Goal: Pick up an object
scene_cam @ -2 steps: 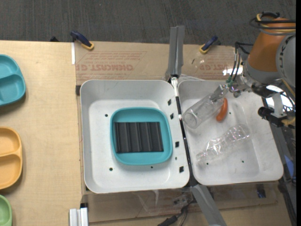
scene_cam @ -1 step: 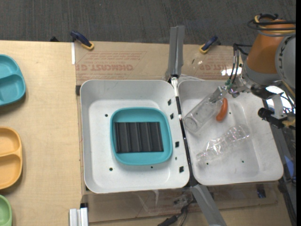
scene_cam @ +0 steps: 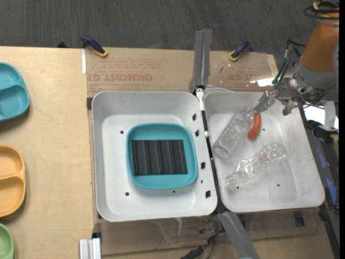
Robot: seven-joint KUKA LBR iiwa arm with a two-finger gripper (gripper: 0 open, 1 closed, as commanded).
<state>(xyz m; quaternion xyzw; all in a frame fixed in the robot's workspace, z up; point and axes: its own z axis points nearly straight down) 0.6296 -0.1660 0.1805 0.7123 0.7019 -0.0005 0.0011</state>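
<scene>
My gripper (scene_cam: 264,102) hangs over the back part of the right bin (scene_cam: 302,193), and I cannot tell its state from this slanted view; nothing is seen clearly in its grasp. Just below its tip lies a small orange piece (scene_cam: 254,127) (maybe a toy carrot or sausage, it is too small to say), touching or overlapping a clear plastic bottle (scene_cam: 232,135). I judge the orange piece to be light and rather stiff, with a smooth skin, so I would close across its narrow middle. Nearer the front of the same bin lies a second bottle (scene_cam: 256,165), crumpled. Both bottles look very light, thin and slippery, and they would probably dent or slide away under a pinch, so they are the worse choice. The left bin (scene_cam: 108,198) holds a teal tray (scene_cam: 160,156) with dark grooves. Outside, on the bench at far left, stand coloured plates (scene_cam: 12,96).
</scene>
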